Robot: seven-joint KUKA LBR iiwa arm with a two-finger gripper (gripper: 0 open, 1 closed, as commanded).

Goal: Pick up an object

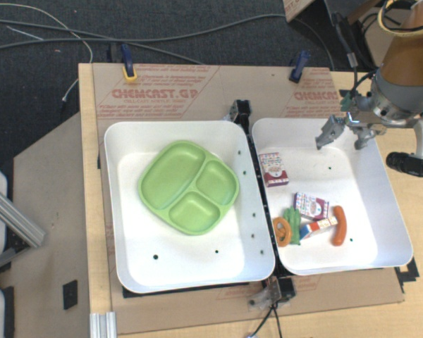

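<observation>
Toys sit clustered at the near end of the right bin (391, 210): an orange carrot (282, 231), a green piece (294, 222), a small purple-and-white box (311, 204) and a red sausage (339, 226), all close together. Farther back, a red-and-white carton (273, 169) lies alone by the divider. Over in the left bin (120, 189), a green divided plate (189, 186). At the far right, the gripper (345, 136) hovers with fingers spread, gripping nothing, well apart from the cluster.
</observation>
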